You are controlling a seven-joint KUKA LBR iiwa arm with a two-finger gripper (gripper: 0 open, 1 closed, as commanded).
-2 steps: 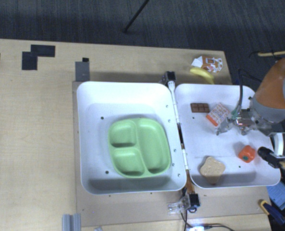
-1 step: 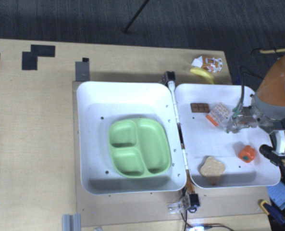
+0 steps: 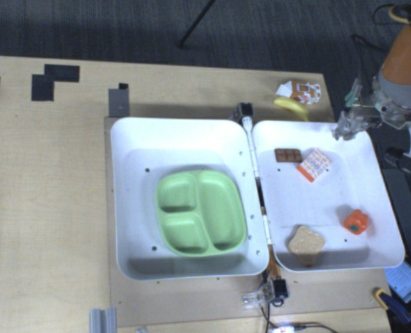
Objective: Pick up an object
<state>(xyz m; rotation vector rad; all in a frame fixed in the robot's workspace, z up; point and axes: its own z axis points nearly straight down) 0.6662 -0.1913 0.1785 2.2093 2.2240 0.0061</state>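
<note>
Four objects lie untouched in the right bin (image 3: 382,186): chocolate bar (image 3: 287,156), patterned box (image 3: 315,165), orange fruit (image 3: 356,222), tan bread (image 3: 306,241). Nothing is grasped; the pincer (image 3: 345,128) hovers at the far corner, its spread unclear.

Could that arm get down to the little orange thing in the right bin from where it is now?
Probably yes. The tool hangs over the right bin's far corner, and the orange thing lies alone on the open floor near the right wall, nothing over or against it.
</note>
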